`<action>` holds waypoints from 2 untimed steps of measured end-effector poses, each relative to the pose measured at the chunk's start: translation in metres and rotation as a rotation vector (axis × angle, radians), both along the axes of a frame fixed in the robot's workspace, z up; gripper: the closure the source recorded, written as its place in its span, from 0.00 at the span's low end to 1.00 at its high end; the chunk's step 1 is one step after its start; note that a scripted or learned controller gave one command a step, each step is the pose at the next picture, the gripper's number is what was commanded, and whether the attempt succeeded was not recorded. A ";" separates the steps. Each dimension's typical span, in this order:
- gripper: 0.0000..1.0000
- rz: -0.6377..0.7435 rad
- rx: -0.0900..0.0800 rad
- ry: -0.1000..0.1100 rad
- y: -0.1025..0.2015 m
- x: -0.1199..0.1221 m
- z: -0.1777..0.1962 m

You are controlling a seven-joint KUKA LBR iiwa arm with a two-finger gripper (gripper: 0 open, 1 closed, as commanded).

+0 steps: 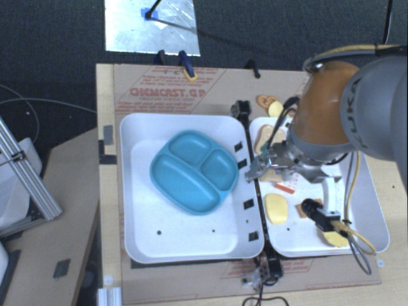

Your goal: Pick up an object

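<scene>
My gripper (257, 169) hangs low over the left edge of the right bin (370, 196), close to the divider between the two bins. The grey arm with its orange band (325, 107) covers much of that bin. A pale yellow rounded piece (276, 208) lies just below the gripper. Beside the gripper lies a small red stick (286, 188). A yellow piece (334, 238) rests near the bin's front right. Pale food-like pieces (265, 136) sit at the bin's back left. I see nothing held in the gripper.
The left bin (140, 234) holds a blue divided plate (194, 171), lying flat and slightly turned. Small orange and yellow pieces (269, 104) lie at the back edge of the right bin. A shiny sheet (152, 18) lies beyond the bench.
</scene>
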State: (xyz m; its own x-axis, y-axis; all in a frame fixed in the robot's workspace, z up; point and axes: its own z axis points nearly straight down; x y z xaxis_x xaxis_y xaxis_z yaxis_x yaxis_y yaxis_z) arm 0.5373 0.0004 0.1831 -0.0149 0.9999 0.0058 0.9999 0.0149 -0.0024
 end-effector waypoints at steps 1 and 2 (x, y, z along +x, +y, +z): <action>0.00 -0.019 -0.009 -0.012 -0.078 0.013 0.071; 0.00 -0.005 -0.003 -0.009 -0.013 -0.042 0.127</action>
State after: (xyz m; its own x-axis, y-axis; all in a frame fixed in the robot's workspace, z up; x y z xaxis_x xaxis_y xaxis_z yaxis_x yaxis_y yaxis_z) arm 0.4948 -0.0125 0.3105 -0.0100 0.9999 0.0028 0.9999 0.0100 0.0068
